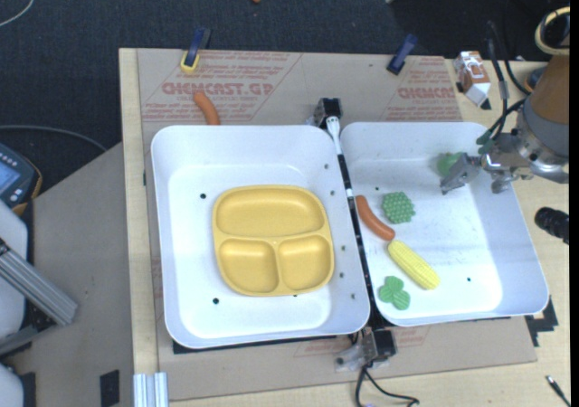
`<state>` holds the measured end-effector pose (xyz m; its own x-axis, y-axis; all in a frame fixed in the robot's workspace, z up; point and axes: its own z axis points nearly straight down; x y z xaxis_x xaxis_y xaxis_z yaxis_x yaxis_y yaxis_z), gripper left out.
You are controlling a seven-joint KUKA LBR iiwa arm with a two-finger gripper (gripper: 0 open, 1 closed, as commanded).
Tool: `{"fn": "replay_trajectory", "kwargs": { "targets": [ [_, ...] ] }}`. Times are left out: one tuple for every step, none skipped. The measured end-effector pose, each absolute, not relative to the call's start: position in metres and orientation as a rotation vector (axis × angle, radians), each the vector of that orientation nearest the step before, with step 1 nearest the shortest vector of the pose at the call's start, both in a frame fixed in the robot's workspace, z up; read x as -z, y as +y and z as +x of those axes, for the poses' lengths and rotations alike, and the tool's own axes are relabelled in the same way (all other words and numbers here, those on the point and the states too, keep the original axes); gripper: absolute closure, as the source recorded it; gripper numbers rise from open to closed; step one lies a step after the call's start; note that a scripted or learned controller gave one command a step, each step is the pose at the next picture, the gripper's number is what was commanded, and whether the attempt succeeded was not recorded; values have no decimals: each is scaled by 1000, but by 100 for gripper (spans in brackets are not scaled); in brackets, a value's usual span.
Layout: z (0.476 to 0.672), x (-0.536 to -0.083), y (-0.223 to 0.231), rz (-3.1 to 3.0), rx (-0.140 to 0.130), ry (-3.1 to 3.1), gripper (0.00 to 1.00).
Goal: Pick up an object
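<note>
hand low in right bin, fingers spread wide beside green toy; you see nothing gripped; approach stage.

I can read red print on the brown board under the bins: "CHEMCAST GP" left of centre, its last letters faint. The same print repeats at the right, near the far corner, but I make out only part of it there. The smaller lines above each are too blurred for me to read.
</note>
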<state>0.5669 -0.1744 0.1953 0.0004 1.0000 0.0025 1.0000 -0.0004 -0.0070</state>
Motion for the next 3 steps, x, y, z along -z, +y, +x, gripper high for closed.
{"fn": "replay_trajectory", "kwargs": {
  "targets": [
    [564, -140, -164, -2218, -4, -2215, 0],
    [564, -87, -163, -2218, -4, -2217, 0],
    [565, -100, -163, -2223, 0, -2220, 100]
  ]
}}
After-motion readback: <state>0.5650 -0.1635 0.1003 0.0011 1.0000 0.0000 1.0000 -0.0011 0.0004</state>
